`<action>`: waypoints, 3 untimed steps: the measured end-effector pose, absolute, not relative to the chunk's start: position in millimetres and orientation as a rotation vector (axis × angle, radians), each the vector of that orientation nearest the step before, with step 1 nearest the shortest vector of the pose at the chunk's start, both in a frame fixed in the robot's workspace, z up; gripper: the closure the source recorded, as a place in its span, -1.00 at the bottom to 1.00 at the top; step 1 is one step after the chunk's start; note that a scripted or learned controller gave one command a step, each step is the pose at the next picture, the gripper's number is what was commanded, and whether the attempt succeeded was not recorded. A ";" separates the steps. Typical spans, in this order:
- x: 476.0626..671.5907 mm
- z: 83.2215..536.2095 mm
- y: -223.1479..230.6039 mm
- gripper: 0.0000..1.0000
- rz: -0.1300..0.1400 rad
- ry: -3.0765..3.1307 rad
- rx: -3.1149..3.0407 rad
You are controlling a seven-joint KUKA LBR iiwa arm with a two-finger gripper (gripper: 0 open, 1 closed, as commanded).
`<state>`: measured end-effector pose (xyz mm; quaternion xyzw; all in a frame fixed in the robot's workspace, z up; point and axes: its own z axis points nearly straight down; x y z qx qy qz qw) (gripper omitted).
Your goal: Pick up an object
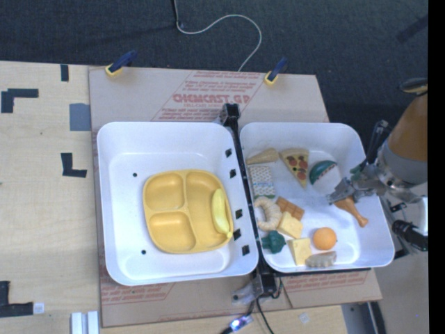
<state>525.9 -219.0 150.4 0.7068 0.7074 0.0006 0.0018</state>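
Note:
The right bin [348, 136] holds several toy foods: a pizza slice [297, 164], a teal and white piece [322, 172], a round orange [324, 238], yellow cheese blocks [291, 225], a pale curled piece [266, 211] and a green piece [273, 242]. An orange carrot-like stick [356, 213] lies by the bin's right wall. My gripper [345, 191] reaches in from the right, low over the stick's upper end. The stick's top end is hidden under the gripper.
The left bin [115, 186] holds a yellow divided tray [182, 211] with a yellow banana-like piece [220, 211] at its right edge. A black divider [240, 186] separates the bins. A tan dumpling [321, 259] sits at the right bin's front wall.

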 end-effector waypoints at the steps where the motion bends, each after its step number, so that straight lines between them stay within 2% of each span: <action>1: 529.8 193.0 -217.8 1.00 0.001 2.221 2.218; 2: 530.5 226.2 -217.3 1.00 0.001 2.222 2.218; 3: 539.0 217.0 -160.9 1.00 -0.001 2.229 2.216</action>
